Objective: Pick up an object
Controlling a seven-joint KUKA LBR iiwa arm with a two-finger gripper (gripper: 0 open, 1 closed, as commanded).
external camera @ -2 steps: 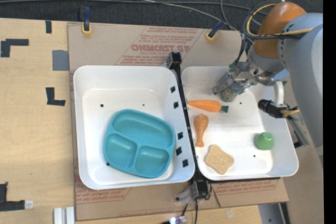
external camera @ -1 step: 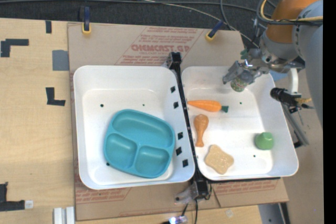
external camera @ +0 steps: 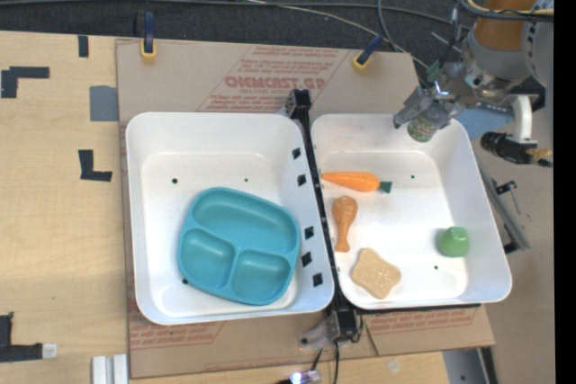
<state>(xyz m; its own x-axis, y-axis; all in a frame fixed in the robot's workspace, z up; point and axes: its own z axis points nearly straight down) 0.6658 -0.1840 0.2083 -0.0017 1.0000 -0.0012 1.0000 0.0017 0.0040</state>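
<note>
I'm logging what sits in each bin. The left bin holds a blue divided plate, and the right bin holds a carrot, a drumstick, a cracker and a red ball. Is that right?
Not quite: the small round thing in the right bin is green, not red, as the camera view shows. The rest stands: the blue divided plate lies in the left bin, and the carrot, drumstick and cracker lie in the right one.

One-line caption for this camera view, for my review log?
Gripper over right bin's far edge; carrot, drumstick, bread, green piece inside; blue tray in left bin.
</note>
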